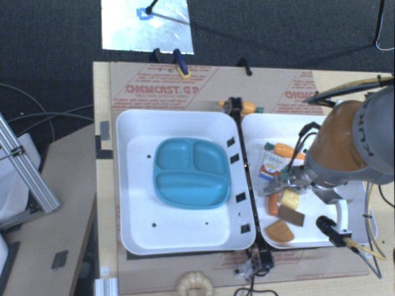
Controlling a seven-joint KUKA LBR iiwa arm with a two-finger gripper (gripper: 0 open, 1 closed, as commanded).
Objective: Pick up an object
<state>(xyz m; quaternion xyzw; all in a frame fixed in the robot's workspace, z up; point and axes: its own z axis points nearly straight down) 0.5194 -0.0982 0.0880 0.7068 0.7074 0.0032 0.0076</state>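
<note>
In the right bin (321, 123), my gripper (281, 184) hangs low over a cluster of small items near the bin's left wall. Just below it lies a yellow block (289, 198), with a brown block (291, 215) and a small orange piece (272, 205) beside it. A white packet with red and blue print (271, 164) lies just above the gripper, and an orange carrot (284, 150) beyond that. A tan-orange wedge (279, 231) rests near the bin's front edge. I see nothing lifted.
The left bin (133, 184) holds a blue divided plate (190, 172). My arm's grey and orange body (345, 143) covers the right half of the right bin. An orange item (247, 108) lies outside the bins at the back.
</note>
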